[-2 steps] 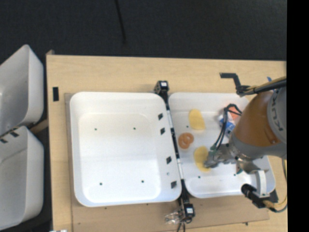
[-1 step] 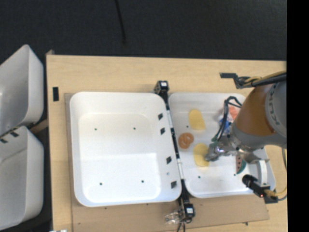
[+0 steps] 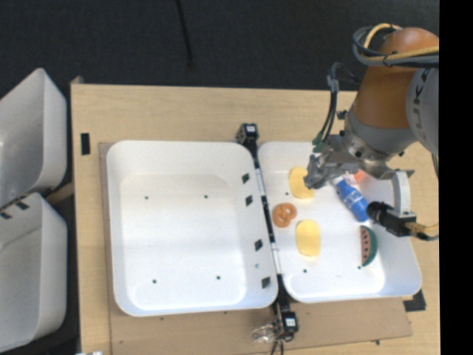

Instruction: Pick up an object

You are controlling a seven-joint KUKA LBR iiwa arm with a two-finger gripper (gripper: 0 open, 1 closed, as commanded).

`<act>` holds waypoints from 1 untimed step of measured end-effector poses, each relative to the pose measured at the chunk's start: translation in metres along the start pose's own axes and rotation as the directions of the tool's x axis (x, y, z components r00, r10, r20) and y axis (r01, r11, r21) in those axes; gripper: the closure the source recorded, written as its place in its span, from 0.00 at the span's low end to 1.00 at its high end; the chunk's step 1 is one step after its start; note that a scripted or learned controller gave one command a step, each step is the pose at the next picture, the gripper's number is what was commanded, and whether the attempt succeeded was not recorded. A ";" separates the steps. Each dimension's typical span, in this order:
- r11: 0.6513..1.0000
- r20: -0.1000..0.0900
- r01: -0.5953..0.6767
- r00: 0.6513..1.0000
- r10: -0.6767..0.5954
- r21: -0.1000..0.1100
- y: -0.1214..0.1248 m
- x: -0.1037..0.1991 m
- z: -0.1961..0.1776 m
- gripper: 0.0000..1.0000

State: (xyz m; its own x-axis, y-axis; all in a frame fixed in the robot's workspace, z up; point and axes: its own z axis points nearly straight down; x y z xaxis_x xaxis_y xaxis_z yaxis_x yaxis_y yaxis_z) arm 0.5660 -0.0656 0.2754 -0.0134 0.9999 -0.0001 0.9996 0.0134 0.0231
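The grey KUKA arm with its orange band (image 3: 392,72) reaches in from the right and bends down toward the bench. Its wrist points down and to the left, ending in the dark 2-finger gripper (image 3: 316,174), held low. The fingertips look blurred, so their spacing is probably not readable here.

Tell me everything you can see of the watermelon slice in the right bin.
The watermelon slice is a small curved wedge, red flesh with dark seeds and a green rind along its outer, right edge. It looks like a plastic toy. It lies flat on the floor of the right bin, near the right wall, apart from the other items and untouched by the gripper.
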 end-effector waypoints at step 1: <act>1.000 0.001 -0.006 1.000 0.006 0.011 0.128 0.023 -0.001 1.00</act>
State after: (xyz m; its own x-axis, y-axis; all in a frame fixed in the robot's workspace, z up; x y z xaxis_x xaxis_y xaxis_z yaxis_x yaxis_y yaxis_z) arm 0.6938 -0.0408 0.2792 -0.0077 1.0000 -0.0010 0.9999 0.0077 0.0118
